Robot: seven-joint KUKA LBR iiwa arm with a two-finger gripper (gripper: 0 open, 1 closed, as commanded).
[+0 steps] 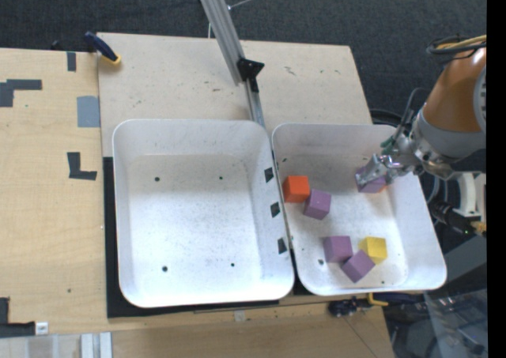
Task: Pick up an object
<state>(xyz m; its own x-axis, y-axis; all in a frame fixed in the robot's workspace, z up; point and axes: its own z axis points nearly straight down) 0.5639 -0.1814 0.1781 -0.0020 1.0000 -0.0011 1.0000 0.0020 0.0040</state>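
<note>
From my remote station, several items are hard to resolve. The grey arm with the orange band (462, 103) is cut off by the right edge, so I see just its wrist section. The two-finger gripper (379, 171) sits low over the right shallow white bin (423, 265), near its right wall. A purple cube-shaped block (371, 182) lies directly at the gripper tip, partly covered by the metal fingers. I cannot tell whether the fingers are spread or closed, nor whether the block sits between them or merely beneath them.

Contents of the right bin:
- One orange cube (297, 188), near the left wall, in the middle of the bin's depth.
- One purple cube (318, 204), touching or just beside the orange cube, on its lower right.
- One purple cube (337, 248), towards the front of the bin.
- One purple cube (357, 265), tilted, just beside the previous one, nearest the front rim.
- One yellow cube (375, 249), just beside the two front purple cubes, on their right.

The left shallow white bin (130, 214) shows a speckled floor with a few small dark dots. The two bins stand side by side with rims touching.

A slanted grey metal rail (217, 13) crosses the top of the view and ends at a black bracket (250, 69) behind the bins. A small blue-and-yellow item (103, 47) lies at the bench's far left corner; its type is too small to identify.
</note>
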